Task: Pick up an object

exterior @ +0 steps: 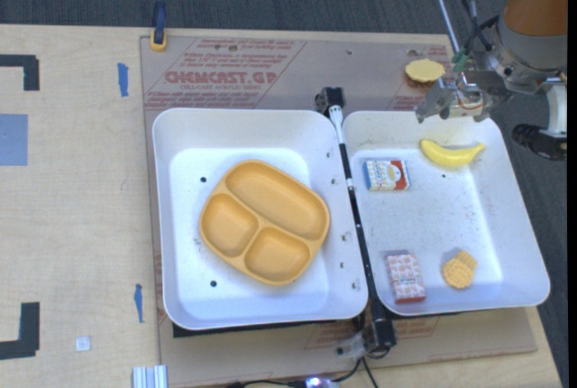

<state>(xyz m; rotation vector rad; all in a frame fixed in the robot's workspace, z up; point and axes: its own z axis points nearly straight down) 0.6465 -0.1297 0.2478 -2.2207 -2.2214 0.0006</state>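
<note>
A grey and orange robot arm reaches in from the right, its gripper [453, 97] hovering over the far edge of the right bin [523, 287]; I cannot tell its state. A banana [451, 152] lies just near of it, with 3 other items in that bin: a small carton [387, 174], a pink packet [405, 276] and a round cracker [459, 270]. The left bin [171, 197] holds a yellow divided plate [263, 222]. The banana looks the closest target; a good grasp would descend straight over its middle, spanning its narrow width.
</note>
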